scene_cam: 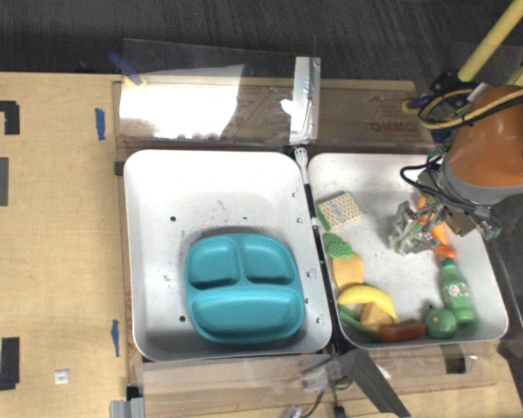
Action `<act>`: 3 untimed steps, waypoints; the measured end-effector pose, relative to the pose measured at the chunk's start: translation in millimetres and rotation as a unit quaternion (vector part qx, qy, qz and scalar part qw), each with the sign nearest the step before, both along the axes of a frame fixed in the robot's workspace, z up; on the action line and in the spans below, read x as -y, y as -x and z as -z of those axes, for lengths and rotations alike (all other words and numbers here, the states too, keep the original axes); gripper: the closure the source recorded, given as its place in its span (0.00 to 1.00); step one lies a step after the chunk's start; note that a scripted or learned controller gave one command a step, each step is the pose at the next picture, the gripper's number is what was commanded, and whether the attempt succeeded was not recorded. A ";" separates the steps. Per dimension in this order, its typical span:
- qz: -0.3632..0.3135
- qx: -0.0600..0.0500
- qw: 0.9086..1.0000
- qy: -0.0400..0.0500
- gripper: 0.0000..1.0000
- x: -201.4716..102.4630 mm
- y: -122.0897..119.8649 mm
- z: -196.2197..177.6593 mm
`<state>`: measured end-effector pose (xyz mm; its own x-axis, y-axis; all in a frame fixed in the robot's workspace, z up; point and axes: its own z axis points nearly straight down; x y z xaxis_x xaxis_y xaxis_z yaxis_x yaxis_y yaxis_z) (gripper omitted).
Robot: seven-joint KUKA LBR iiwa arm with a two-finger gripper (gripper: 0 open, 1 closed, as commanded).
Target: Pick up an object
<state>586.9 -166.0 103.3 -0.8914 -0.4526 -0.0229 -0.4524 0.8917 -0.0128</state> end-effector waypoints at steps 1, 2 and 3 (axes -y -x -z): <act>0.109 -0.003 0.994 -0.002 1.00 3.3 -46.3 -165.9; 0.110 -0.008 0.994 -0.003 0.00 3.2 -44.5 -160.0; 0.117 -0.013 0.993 -0.003 0.00 58.3 -10.6 -85.7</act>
